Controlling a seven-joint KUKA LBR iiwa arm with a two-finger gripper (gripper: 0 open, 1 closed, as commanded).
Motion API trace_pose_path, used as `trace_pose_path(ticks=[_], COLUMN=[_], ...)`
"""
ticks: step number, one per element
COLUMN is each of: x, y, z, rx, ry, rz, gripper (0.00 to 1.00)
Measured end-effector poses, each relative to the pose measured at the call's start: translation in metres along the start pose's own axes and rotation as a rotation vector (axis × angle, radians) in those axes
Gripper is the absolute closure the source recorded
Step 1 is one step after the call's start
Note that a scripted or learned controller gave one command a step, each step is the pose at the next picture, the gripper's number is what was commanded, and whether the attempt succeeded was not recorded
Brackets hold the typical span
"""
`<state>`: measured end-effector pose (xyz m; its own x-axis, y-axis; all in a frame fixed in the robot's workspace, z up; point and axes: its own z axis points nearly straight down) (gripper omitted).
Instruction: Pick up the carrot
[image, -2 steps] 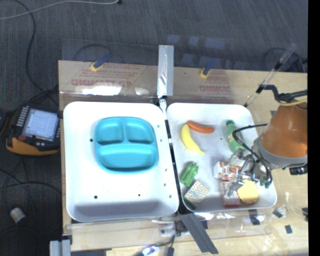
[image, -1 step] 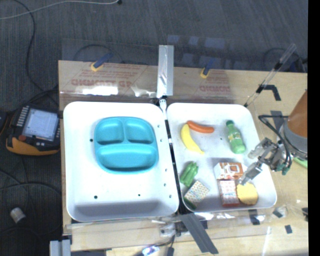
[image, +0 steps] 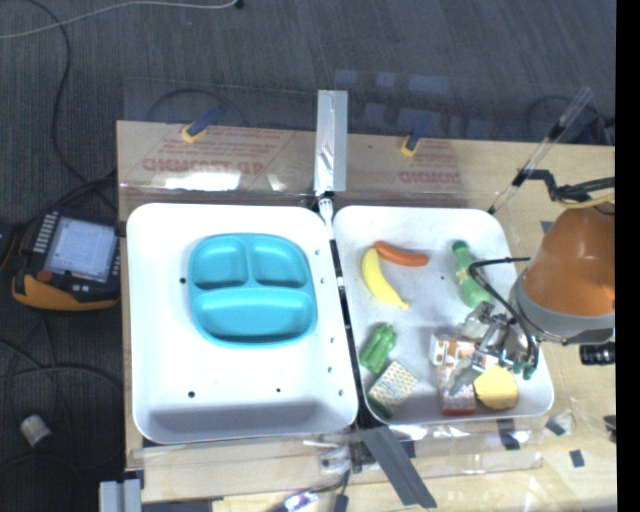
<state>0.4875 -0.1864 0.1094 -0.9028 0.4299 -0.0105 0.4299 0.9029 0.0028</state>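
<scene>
Camera view puts the carrot (image: 401, 256) at twelve o'clock of the right bin (image: 345, 300), our gripper (image: 478, 355), grip unreadable, toward five, so we should approach along its length.

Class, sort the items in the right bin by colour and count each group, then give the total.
Orange: 1, carrot
Yellow: 2, banana, yellow block
Green: 2, bottle, pepper
Mixed colours: 2, patterned packet, small carton
Total: 7
</scene>
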Motion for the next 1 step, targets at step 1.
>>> trace_pose_path(ticks=[1], x=[-0.0080], y=[-0.0220], z=[-0.0237], rx=[0.001], ry=[0.008], rz=[0.034], gripper=[0.00])
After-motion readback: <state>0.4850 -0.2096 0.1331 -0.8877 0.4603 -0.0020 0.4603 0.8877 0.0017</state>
